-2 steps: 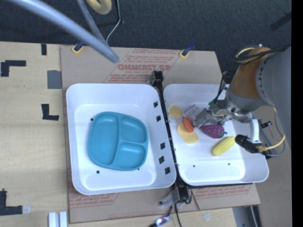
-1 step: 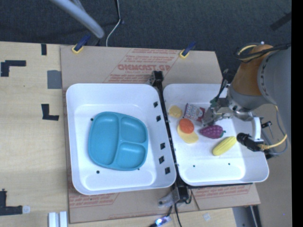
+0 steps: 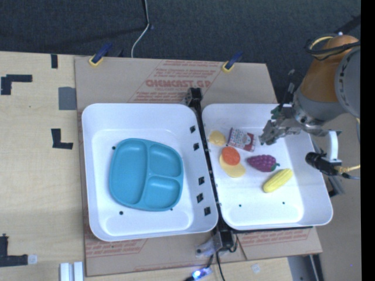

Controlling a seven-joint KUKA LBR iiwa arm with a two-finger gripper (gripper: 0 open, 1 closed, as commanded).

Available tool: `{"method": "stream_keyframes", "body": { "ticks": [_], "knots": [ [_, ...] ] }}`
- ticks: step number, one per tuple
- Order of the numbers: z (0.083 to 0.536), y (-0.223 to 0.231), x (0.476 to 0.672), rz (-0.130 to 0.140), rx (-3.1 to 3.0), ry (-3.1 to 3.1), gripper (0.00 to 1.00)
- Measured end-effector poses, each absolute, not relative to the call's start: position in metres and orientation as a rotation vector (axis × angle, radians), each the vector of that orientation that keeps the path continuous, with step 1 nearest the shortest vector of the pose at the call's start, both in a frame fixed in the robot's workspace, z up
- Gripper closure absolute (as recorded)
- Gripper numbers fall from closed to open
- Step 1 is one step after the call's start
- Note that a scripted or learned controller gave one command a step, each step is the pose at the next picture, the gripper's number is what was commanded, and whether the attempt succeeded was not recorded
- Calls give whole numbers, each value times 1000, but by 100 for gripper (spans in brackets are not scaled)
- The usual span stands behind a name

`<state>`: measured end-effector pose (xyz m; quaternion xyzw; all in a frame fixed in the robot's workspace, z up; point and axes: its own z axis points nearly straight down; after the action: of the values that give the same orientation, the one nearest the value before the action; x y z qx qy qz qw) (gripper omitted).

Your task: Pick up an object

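Note:
The right bin (image 3: 293, 215) holds several toy foods: a small yellow piece (image 3: 217, 137), a red and white packet (image 3: 239, 139), an orange-red tomato (image 3: 230, 156) on a yellow piece (image 3: 235, 170), purple grapes (image 3: 262, 163) and a yellow corn cob (image 3: 277, 180). My gripper (image 3: 269, 134) hangs over the bin's upper right part, just right of the packet and above the grapes. Nothing shows between its fingers.
The left bin (image 3: 99, 127) carries a blue divided plate (image 3: 146, 174). Both bins rest on a cardboard sheet (image 3: 170, 81) on the wooden bench. The arm's grey and orange body (image 3: 328, 81) fills the right side above the bin's right rim.

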<state>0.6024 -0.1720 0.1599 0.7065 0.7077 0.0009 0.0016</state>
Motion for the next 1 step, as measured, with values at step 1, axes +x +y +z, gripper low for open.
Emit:
{"method": "stream_keyframes", "body": {
  "ticks": [1],
  "knots": [
    [223, -168, 604, 3, 2217, 2221, 100]
  ]
}}
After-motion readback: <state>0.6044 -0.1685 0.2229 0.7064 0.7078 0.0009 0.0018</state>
